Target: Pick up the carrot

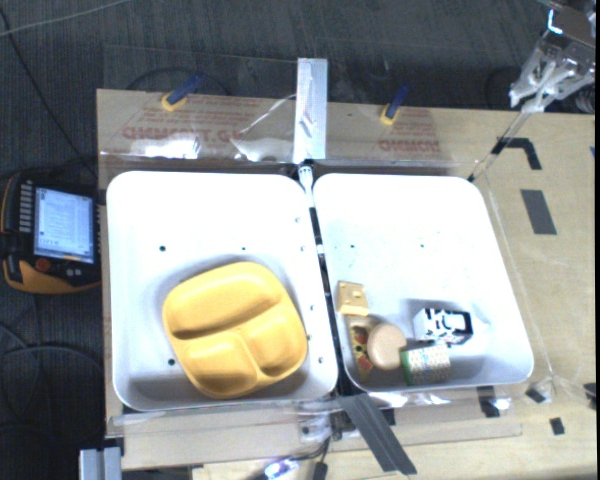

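**Carrot not yet approached; the gripper waits far from the bins**

I look down on the bench (560, 268) with its two white bins. The left bin (180, 218) carries only a yellow divided plate (235, 328) on its near side. The right bin (410, 228) has a small group of things in its near left corner. Left of the bench, on the floor, lies a teach pendant (52, 230).

The gripper (550, 73) hangs at the far right, outside both bins and well apart from everything in them. It is small and blurred from here, so I cannot tell if it is released or clenched. Nothing is seen in it.

In the group I see a green can (425, 361), a round beige object (385, 345), a black and white object (443, 324) and a tan wedge block (351, 298). Between the wedge and the round object, against the bin's left wall, there is a small orange-red piece (359, 342). I judge this is the carrot, but it is partly hidden and I am not sure.

So the task stands at its beginning, the approach step. The next move calls for travel to the near left and a descent with care, because the wall and the neighbours crowd the carrot.
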Robot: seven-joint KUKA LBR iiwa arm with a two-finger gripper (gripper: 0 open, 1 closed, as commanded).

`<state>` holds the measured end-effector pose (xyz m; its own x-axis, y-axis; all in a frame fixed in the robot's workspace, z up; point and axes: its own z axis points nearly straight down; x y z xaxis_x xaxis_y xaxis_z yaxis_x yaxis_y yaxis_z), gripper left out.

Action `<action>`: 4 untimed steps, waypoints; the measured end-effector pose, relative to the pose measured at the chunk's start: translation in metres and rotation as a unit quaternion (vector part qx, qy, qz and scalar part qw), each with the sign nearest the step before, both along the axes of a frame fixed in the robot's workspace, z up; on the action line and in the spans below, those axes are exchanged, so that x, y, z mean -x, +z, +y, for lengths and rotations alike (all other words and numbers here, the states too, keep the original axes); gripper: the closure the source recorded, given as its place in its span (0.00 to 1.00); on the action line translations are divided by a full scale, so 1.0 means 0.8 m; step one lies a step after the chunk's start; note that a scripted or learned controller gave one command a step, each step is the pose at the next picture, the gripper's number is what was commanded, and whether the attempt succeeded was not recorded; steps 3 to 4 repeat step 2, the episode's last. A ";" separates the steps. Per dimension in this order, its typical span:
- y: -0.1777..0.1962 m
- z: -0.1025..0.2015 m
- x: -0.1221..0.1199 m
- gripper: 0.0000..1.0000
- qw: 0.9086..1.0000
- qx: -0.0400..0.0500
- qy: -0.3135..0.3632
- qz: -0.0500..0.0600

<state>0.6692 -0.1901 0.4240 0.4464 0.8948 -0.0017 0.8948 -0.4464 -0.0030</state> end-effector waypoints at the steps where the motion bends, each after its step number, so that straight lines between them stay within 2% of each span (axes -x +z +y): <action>1: 0.011 0.001 -0.001 1.00 1.000 0.001 0.001 0.001; 2: 0.011 -0.020 0.000 1.00 0.999 0.000 -0.039 -0.001; 4: 0.011 -0.020 0.000 1.00 0.999 0.000 -0.039 -0.001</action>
